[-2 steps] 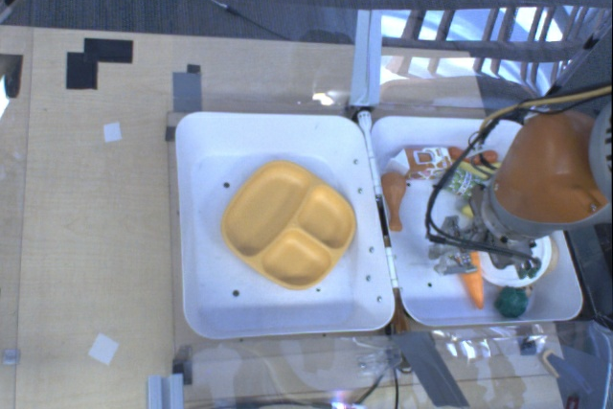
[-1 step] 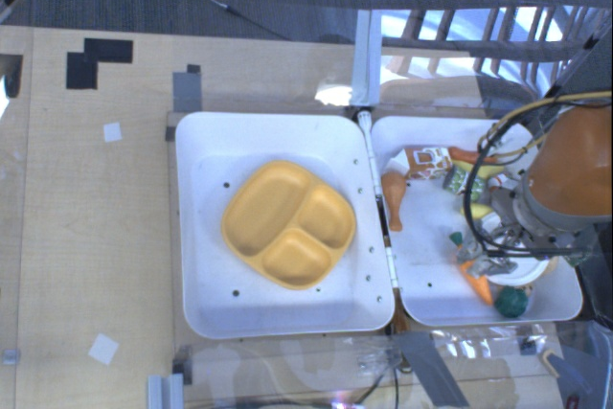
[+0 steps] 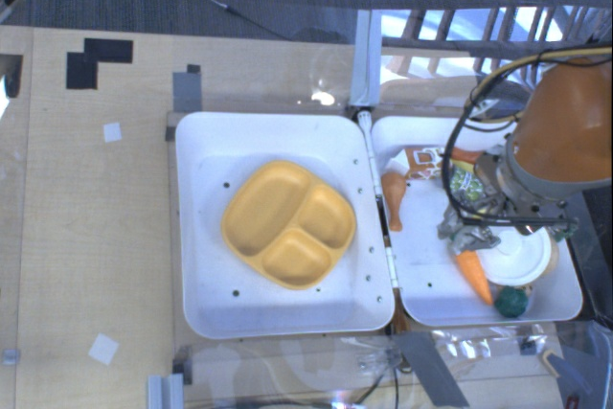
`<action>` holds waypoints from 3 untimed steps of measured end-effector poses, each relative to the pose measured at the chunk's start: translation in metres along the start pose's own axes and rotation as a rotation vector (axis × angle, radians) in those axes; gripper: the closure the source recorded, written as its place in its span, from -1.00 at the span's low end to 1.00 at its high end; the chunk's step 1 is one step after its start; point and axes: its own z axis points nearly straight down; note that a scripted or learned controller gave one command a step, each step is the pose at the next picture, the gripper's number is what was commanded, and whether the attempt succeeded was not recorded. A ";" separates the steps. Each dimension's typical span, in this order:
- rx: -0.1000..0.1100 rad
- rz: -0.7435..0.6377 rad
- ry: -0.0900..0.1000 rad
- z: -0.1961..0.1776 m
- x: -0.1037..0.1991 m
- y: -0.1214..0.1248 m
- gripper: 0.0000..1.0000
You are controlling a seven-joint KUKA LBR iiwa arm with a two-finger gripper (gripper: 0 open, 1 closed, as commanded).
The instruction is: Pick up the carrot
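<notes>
**Arm low over the right bin, carrot lying at the gripper's tip**

The wooden bench (image 3: 86, 235) is the largest thing in sight and carries both bins. Taking the right bin (image 3: 421, 297) as the landmark: the left bin (image 3: 201, 302) sits directly against its left wall, and a yellow divided plate (image 3: 287, 223) with three compartments lies near the middle of that left bin, well apart from the landmark.

The arm (image 3: 570, 124), its orange band uppermost, reaches over the right bin's right half and hides much of the floor there. Black cables loop from it over the bin's upper part. The gripper (image 3: 466, 233) hangs low in the middle of the right bin; its metal end is cluttered, and whether it is spread or closed cannot be told.

Inside the right bin, a white round dish (image 3: 522, 261) lies toward the lower right, partly under the arm. The carrot (image 3: 474, 275) lies on the floor just below the gripper, slanting toward the lower right corner, its upper end touching or nearly touching the gripper. An orange piece (image 3: 393, 196) lies along the left wall. A green packet (image 3: 467, 185) sits by the upper middle, and a small dark green ball (image 3: 511, 302) rests just below the dish, at the carrot's lower tip.
</notes>
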 end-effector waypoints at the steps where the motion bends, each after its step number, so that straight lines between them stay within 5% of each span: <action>1: -0.002 -0.269 0.004 0.000 0.009 -0.009 1.00; 2: -0.007 -0.582 0.004 0.003 -0.024 0.021 1.00; 3: -0.001 -0.768 0.002 0.110 0.018 -0.025 1.00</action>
